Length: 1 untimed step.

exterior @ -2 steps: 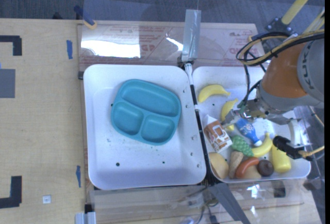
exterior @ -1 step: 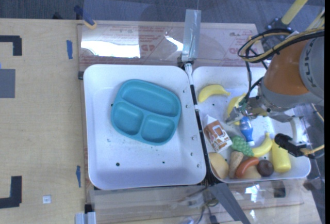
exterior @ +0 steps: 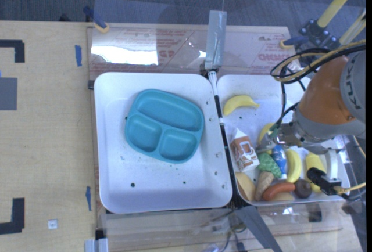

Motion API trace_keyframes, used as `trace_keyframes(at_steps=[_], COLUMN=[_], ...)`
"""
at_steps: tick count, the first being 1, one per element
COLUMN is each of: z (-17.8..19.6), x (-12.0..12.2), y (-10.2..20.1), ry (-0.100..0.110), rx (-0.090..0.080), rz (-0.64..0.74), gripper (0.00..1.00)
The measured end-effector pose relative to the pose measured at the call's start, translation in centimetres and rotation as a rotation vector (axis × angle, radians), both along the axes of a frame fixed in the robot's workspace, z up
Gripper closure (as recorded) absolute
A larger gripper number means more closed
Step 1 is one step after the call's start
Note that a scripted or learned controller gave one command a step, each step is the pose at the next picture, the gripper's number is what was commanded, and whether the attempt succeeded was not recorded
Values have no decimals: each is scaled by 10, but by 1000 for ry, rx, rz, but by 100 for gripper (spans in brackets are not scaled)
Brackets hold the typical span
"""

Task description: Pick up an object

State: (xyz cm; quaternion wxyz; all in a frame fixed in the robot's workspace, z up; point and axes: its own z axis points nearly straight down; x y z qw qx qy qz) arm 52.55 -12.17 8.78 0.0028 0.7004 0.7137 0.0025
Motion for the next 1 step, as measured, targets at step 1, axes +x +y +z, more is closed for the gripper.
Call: trace_keyframes(at_steps=[1], z=[133], x=[42], y=[61], ry=[-6], rx=[2], rz=[-22], gripper=[100])
